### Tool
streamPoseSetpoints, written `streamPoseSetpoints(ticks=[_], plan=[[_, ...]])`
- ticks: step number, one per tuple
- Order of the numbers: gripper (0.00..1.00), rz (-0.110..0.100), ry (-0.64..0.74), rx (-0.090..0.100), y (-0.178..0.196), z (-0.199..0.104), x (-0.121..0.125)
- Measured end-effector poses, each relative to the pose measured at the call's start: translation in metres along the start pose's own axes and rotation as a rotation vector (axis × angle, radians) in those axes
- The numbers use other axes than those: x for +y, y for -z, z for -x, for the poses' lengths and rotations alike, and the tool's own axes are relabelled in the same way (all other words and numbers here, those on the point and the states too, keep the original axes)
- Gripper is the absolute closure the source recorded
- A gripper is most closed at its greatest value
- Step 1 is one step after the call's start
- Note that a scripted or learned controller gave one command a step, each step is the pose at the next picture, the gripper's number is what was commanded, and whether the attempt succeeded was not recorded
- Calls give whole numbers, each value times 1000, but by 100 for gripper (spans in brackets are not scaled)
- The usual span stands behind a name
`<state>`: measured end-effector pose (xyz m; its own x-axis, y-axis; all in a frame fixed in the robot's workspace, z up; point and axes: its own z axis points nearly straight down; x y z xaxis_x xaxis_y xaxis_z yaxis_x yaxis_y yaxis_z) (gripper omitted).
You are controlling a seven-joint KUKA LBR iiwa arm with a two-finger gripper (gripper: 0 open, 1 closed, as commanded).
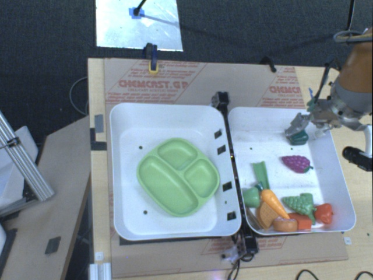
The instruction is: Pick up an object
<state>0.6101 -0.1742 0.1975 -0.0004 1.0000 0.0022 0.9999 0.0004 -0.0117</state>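
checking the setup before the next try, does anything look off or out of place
Nothing looks spilled or broken. The toy food is heaped in the right bin's near corner, and the green plate lies flat in the left bin.

The arm (pixel 355 69) runs off the right edge, and the gripper (pixel 298 130) is blurred (what its tips touch stays unclear).

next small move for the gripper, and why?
Probably lift straight up a little to test the grasp. The gripper sits low in the right bin with a small dark teal object at its tip, apart from the purple grapes and the toy pile below. Whether the object is actually held is unclear.
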Motion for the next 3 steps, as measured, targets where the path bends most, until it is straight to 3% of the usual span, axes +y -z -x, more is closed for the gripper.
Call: streamPoseSetpoints(ticks=[1,3], plan=[[0,13,3,-3,8,0,3],[0,10,1,-2,-79,3,-2]])
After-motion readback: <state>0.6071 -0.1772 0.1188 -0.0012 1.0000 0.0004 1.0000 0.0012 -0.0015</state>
